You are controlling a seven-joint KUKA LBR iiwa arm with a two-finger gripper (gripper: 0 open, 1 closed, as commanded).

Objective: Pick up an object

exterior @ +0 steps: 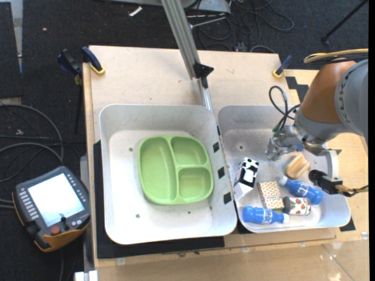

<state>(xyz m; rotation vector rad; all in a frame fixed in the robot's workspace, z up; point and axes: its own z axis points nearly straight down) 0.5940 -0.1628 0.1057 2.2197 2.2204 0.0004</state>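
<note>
My end effector (280, 147) hangs low in the right shallow white bin (234, 122), near its back half; whether it is apart or together I cannot tell. Just beside it lies a tan rounded block (297, 166). Toward the bin's front edge lie two blue plastic bottles (263, 215) (304, 190), a black-and-white carton (248, 172) and a checkered box (270, 194). A green divided plate (176, 170) sits in the left bin (117, 157).

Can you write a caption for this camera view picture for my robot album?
The gripper hangs over the right bin of small objects, beside the left bin with a green divided plate.
</note>
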